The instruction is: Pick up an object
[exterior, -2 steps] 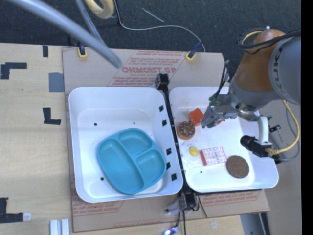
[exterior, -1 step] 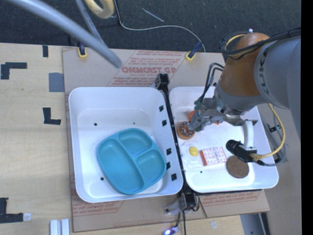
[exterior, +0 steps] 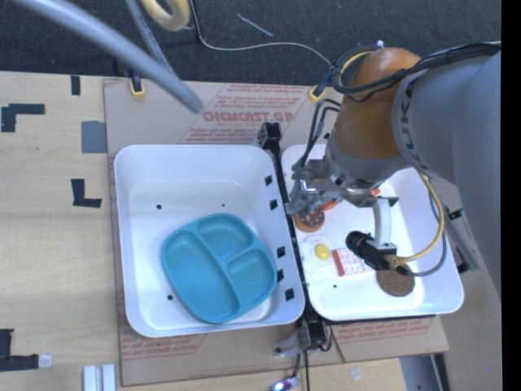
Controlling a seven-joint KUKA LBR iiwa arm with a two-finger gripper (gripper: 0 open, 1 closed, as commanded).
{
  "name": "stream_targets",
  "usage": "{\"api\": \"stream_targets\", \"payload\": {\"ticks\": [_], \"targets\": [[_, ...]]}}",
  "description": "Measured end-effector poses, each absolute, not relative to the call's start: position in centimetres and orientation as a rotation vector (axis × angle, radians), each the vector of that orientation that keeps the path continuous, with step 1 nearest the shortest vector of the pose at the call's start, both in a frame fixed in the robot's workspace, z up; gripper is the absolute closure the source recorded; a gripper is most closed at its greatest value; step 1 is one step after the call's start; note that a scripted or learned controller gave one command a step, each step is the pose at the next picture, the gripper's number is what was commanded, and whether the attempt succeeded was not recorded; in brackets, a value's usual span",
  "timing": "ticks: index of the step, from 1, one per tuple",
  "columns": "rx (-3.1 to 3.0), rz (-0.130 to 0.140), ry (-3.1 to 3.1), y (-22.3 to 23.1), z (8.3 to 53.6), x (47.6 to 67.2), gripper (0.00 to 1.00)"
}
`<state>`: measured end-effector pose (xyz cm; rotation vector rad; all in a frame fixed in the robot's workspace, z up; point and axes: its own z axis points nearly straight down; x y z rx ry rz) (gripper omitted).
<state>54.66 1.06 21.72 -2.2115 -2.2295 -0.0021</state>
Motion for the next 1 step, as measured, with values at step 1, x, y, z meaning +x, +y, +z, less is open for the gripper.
{"api": "stream_targets", "payload": {"ticks": [1], "targets": [[-2.212,0.001,-2.227,5.62,22.16,53.25,1.0]]}}
